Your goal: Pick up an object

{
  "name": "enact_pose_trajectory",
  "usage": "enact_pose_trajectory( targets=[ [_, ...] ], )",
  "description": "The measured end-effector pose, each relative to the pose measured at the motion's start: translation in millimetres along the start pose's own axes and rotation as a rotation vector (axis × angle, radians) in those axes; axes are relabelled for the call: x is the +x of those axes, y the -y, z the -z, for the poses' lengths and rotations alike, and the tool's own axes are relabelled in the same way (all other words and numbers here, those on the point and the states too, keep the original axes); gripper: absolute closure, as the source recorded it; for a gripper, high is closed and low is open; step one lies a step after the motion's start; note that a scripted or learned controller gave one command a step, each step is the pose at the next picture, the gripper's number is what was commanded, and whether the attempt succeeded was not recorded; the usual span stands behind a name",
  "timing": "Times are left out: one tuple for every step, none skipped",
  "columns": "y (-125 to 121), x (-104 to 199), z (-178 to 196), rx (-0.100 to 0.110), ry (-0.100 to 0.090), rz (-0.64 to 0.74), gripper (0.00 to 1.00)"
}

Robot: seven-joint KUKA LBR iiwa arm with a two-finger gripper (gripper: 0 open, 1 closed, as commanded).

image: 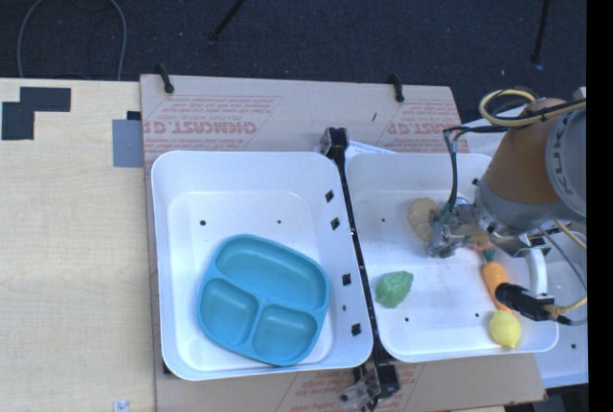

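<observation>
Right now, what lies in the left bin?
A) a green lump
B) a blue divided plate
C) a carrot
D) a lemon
B: the blue plate lies in the left bin; the green lump, lemon and carrot are in the right bin.
</observation>
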State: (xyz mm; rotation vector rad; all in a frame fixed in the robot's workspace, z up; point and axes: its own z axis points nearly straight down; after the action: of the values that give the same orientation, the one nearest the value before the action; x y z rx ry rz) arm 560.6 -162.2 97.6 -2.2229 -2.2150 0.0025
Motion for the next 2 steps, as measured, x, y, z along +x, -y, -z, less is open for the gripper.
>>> enact_pose_trajectory(
  targets=[
    [-2, -2, 61, -0.002, 0.001, 0.005, 1.0],
    [3, -9, 105, -0.003, 0.001, 0.001, 1.0]
  ],
)
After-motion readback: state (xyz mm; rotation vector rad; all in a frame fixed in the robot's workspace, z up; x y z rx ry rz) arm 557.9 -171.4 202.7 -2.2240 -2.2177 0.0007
